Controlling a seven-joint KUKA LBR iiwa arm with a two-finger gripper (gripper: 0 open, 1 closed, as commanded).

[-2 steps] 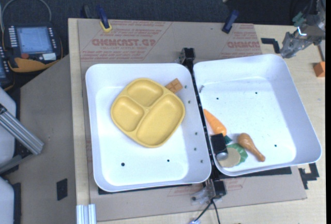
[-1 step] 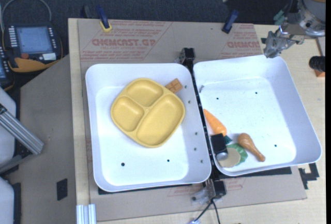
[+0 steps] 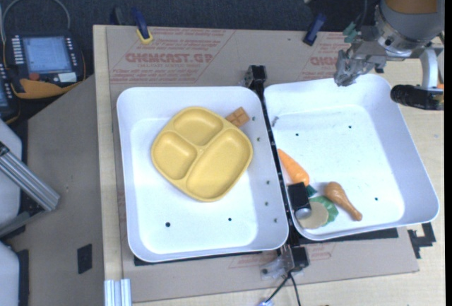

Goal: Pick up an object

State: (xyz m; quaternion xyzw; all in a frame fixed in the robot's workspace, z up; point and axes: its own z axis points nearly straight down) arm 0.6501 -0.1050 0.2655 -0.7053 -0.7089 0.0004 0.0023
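While the arm is hanging over the far rim:
gripper (image 3: 346,76): finger state, cannot tell; carrying nothing visible
step: approaching, nothing picked
targets: carrot (image 3: 293,167), drumstick (image 3: 343,199) lying near front of right bin (image 3: 395,124)
next: reaching toward front, descending on one

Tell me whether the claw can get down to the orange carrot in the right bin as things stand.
Probably yes. The claw hangs over the right bin's far edge, and the carrot lies uncovered, though close against the bin's left wall.

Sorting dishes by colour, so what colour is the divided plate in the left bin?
Pale yellow; the divided plate shows plainly in the camera view.
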